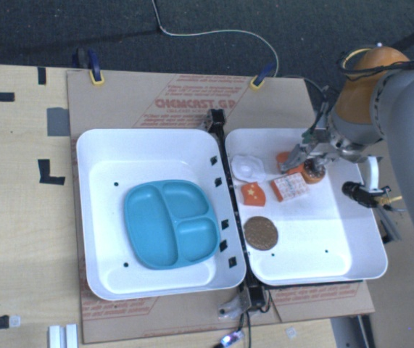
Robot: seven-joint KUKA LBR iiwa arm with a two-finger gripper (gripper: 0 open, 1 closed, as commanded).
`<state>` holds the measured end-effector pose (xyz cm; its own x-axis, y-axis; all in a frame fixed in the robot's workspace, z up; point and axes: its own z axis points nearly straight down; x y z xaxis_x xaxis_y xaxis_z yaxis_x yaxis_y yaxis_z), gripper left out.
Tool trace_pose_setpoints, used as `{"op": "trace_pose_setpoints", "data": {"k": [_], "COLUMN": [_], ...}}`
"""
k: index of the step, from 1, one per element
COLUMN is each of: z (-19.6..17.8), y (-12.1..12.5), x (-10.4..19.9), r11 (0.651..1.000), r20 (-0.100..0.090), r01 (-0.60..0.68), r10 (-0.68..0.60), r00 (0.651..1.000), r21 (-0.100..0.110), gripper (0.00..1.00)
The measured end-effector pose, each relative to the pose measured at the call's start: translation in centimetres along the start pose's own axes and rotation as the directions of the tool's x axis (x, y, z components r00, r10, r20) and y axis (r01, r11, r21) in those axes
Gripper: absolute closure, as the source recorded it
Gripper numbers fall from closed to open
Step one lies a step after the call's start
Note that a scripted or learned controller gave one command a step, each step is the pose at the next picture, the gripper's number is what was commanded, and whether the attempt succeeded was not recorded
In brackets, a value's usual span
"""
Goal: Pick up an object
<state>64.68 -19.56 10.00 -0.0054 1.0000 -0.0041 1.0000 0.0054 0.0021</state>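
Orange-capped object (313, 171) directly under gripper (304, 158) (right bin (352, 256)).

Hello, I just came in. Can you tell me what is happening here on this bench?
A grey robot arm reaches from the right into the right bin, trying to pick something up. Its pincer is low over a cluster of small items: a clear cup, an orange piece, a red-and-white packet. A brown disc lies nearer the front. The left bin holds a blue tray.
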Motion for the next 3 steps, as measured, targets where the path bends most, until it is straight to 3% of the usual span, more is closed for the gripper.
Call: {"op": "trace_pose_setpoints", "data": {"k": [3], "z": [-16.0], "y": [0.1], "x": [0.1], "r11": [1.000], "r20": [-0.004], "r01": [-0.003], "r10": [0.003], "r00": [1.000], "r21": [0.002], "gripper": [1.00]}}
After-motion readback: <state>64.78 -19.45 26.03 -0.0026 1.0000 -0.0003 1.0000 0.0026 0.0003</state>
